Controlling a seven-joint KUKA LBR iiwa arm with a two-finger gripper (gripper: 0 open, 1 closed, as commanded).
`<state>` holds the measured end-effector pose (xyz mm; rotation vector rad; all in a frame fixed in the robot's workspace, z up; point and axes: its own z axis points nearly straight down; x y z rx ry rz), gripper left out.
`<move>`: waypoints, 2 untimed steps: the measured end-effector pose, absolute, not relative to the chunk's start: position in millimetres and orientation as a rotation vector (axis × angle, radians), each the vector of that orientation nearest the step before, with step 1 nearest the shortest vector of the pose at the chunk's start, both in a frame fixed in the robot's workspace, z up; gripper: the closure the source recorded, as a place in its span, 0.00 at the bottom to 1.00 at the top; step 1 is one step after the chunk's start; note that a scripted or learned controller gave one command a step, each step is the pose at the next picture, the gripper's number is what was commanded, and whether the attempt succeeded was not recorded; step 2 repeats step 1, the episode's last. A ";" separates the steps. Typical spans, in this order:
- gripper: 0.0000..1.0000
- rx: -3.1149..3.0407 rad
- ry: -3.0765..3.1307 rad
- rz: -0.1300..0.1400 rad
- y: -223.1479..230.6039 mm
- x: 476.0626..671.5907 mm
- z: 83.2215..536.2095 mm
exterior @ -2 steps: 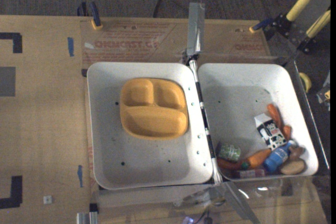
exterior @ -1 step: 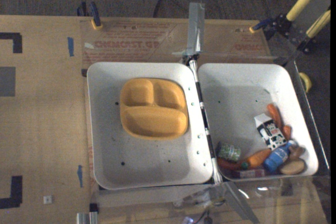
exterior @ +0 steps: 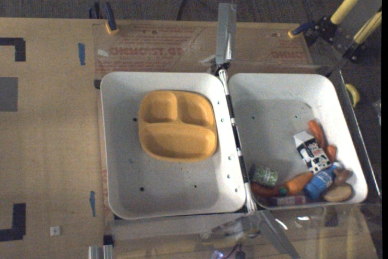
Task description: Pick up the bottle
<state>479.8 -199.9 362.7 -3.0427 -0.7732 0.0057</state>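
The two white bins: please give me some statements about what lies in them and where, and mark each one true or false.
1. The yellow divided plate lies in the left bin. True.
2. The blue bottle stands on the yellow divided plate. False: it lies in the right bin, among the small items at its near right corner.
3. The small carton with black and white print is in the right bin. True.
4. The orange carrot-like piece lies in the left bin. False: it lies in the right bin, just left of the blue bottle.
5. The green can lies near the divider between the bins. True.
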 end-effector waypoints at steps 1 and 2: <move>1.00 -3.042 -0.777 0.009 -199.9 480.6 372.0; 1.00 -3.042 -0.777 0.009 -199.9 480.6 372.0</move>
